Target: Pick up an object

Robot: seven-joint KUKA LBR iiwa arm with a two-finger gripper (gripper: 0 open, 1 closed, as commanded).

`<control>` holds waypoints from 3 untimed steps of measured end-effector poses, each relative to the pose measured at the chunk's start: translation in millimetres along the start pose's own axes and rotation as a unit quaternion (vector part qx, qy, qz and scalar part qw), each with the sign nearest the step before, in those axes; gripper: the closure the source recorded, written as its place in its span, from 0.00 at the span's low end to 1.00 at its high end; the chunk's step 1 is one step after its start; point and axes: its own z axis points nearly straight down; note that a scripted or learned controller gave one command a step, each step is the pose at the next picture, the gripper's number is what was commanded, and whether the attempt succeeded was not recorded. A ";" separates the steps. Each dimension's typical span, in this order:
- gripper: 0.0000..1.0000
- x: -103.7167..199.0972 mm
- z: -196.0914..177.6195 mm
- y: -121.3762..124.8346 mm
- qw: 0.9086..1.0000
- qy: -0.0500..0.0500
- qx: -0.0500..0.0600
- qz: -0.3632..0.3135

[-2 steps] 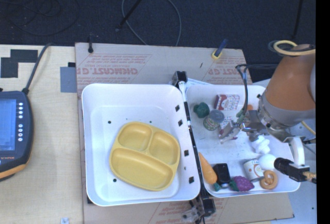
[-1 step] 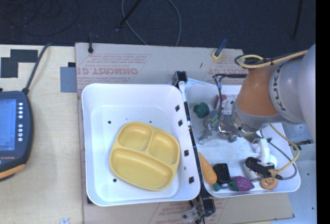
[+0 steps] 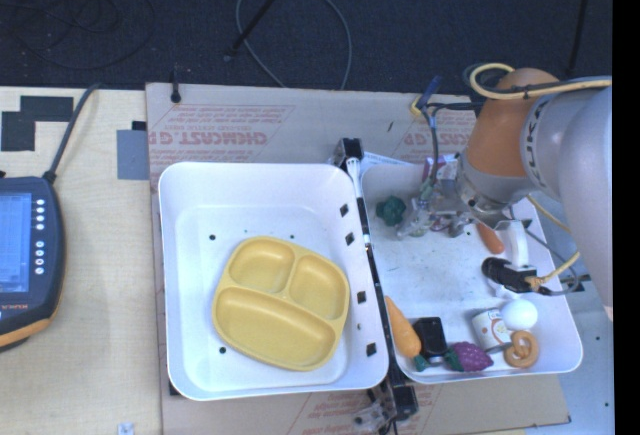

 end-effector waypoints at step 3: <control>0.00 34.8 1.0 14.8 1.000 0.001 0.005 0.002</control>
